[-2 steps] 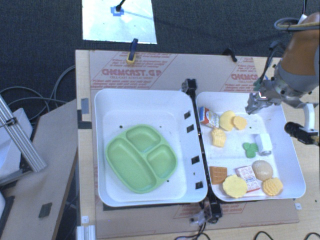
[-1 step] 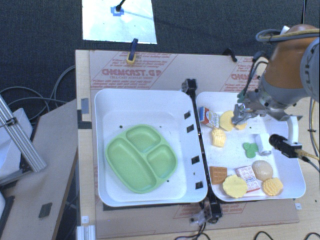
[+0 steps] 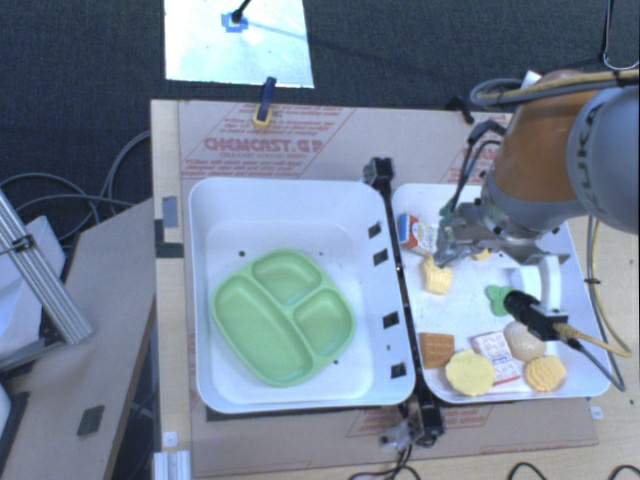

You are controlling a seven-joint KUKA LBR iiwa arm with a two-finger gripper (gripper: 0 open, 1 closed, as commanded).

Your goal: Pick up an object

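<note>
Brown cardboard-topped table (image 3: pixel 280 143) bearing two white bins. Pale yellow blocky foam piece (image 3: pixel 437 277) near right bin's (image 3: pixel 580 393) left edge, just under dark metal claw (image 3: pixel 447 246); claw's spread impossible to tell, tips blurred.

Divided tray (image 3: pixel 283 315) in left bin (image 3: pixel 222 206)

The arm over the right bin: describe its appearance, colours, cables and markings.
The arm is a thick, rounded grey body with a broad orange band above the wrist and dark lettering on its grey shell. Thin dark cables loop beside the wrist. Its gripper is a small grey metal assembly.
</note>
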